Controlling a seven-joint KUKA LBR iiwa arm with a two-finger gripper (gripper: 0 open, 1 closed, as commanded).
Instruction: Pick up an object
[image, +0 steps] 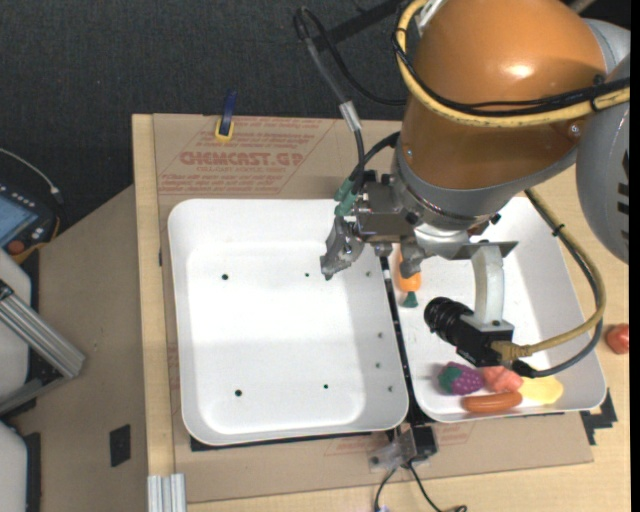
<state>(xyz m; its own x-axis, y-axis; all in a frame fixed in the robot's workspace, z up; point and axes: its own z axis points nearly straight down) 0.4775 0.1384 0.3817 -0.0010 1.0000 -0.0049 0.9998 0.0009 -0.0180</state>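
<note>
White plastic forms both shallow bins; the left bin (270, 330) is seen beside the right bin (560, 290). The gripper (338, 258) is hung over the left bin's upper right corner, near the divide; whether anything is gripped cannot be told. A purple grape cluster (460, 379), pink piece (500, 378), sausage (490, 402) and banana (545, 390) are gathered at the right bin's near edge.
</note>
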